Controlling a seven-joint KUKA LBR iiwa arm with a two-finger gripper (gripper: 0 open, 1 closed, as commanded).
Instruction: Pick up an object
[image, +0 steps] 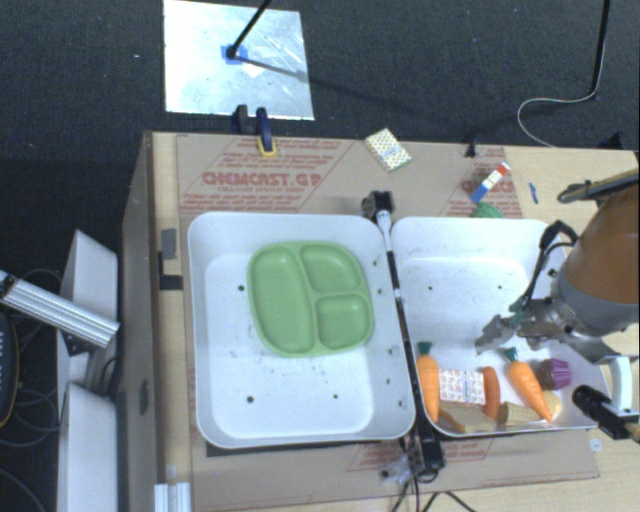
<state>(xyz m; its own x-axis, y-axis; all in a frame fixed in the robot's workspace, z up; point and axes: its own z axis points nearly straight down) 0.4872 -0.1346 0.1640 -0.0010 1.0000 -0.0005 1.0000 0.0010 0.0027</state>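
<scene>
The toy carrot lies just below the claw (fingers apart) — not touching.

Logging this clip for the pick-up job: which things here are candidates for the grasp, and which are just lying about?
Job:
claw, over the right bin
two toy carrots
patterned box
purple piece
tan block

Lying about:
green divided plate in the left bin
small patterned block on the board
red and blue piece
</scene>
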